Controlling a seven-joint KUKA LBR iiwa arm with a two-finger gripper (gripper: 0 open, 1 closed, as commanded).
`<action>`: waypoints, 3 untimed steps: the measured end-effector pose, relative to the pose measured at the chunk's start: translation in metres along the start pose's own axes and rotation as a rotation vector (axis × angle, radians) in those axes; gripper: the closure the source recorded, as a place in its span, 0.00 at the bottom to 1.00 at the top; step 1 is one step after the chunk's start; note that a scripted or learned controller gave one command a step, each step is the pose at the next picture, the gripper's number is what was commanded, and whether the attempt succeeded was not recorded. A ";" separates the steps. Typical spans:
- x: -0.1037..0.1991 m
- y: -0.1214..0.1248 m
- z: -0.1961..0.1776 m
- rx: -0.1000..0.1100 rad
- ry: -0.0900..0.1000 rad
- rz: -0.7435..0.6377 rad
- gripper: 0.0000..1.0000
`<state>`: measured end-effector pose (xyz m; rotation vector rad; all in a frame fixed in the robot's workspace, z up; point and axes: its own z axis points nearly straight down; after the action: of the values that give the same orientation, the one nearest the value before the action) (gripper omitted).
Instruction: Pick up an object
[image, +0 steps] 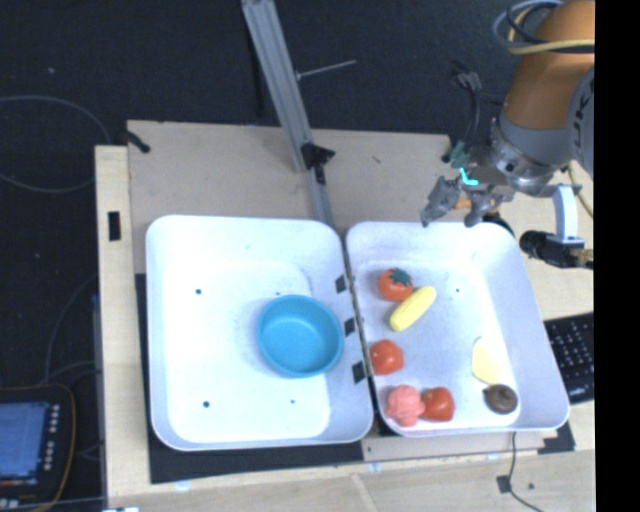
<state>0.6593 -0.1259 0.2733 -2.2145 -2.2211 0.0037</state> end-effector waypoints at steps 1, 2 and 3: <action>0.000 0.001 -0.004 -0.008 -0.001 -0.001 0.00; 0.003 -0.007 0.045 0.000 -0.005 0.005 0.00; 0.010 -0.009 0.102 0.001 -0.005 0.003 0.00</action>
<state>0.6495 -0.1156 0.1716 -2.2193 -2.2201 0.0098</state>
